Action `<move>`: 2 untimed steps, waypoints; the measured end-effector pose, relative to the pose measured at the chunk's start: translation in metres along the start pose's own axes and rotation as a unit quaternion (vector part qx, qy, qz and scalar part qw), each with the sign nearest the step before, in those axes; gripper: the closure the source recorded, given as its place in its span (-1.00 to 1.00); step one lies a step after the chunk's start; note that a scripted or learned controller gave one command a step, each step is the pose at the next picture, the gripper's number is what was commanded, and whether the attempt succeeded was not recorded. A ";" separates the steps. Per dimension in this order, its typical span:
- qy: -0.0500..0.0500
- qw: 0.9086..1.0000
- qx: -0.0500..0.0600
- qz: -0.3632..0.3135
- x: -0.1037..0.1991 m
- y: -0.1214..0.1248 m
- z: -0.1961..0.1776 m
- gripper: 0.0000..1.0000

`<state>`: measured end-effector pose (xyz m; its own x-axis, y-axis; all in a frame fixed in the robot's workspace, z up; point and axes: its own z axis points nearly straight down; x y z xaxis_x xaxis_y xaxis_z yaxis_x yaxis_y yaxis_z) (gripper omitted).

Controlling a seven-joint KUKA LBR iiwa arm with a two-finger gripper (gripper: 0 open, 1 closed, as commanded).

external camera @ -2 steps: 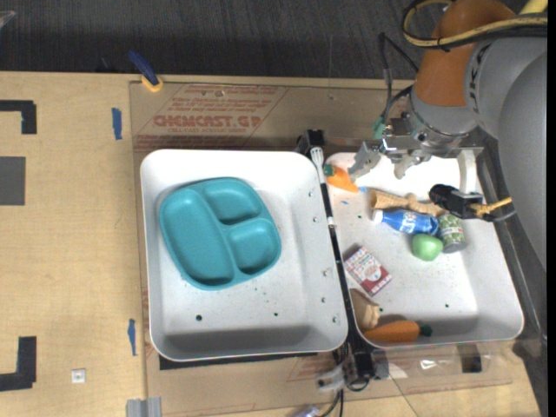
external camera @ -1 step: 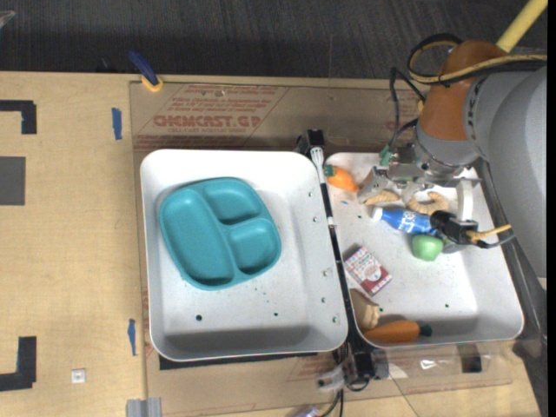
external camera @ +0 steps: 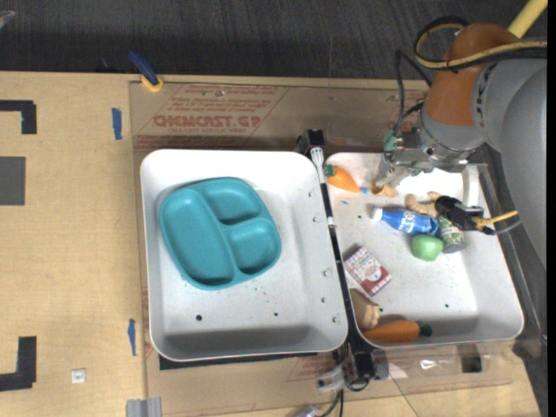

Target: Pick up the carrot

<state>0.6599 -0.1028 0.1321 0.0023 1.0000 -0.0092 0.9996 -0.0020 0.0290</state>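
A cardboard-covered table (external camera: 69, 259) meets dark floor at the frame's top. The left bin (external camera: 174, 337) holds a teal tray (external camera: 219, 230). The right bin (external camera: 486, 302) holds the carrot (external camera: 398, 331) at its lower edge. The gripper (external camera: 393, 170) hovers upper right.

Pale wooden table (external camera: 69, 259) with black corner marks, blue tape strips (external camera: 116, 122), printed cardboard sheet (external camera: 208, 115) at the back, dark grey carpeted floor (external camera: 217, 16) beyond

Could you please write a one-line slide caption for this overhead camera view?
Grey KUKA arm's two-finger gripper hovers at the right white bin's far edge near a small orange carrot; a teal divided tray lies in the left bin.
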 end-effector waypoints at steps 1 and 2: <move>0.002 0.983 0.013 0.183 0.022 -0.003 -0.054 1.00; -0.001 0.959 0.014 0.284 -0.015 0.010 -0.091 1.00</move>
<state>0.6674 -0.1165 0.2235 0.5457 0.8380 -0.0008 0.8380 -0.5457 0.0030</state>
